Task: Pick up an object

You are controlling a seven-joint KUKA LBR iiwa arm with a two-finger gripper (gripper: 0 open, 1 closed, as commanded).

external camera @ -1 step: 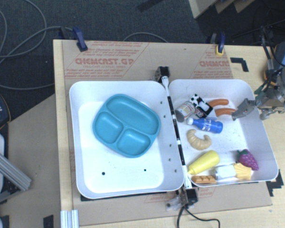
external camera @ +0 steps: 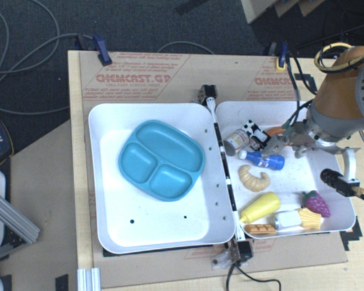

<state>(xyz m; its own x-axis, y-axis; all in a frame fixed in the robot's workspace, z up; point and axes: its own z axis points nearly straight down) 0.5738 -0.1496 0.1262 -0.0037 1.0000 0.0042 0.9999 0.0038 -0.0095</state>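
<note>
Camera view, right bin [external camera: 346, 223]: gripper [external camera: 273, 143] low over blue bottle [external camera: 264, 160] — finger spread impossible to tell, nothing visibly held. Best closed across the bottle's narrow width, clear of croissant [external camera: 255, 177] just below. Long axis roughly left-right — white cap toward the divider.

Bright, even overhead light washes the white bins [external camera: 103, 162] pale (soft shadows only), with slightly soft focus throughout.
</note>
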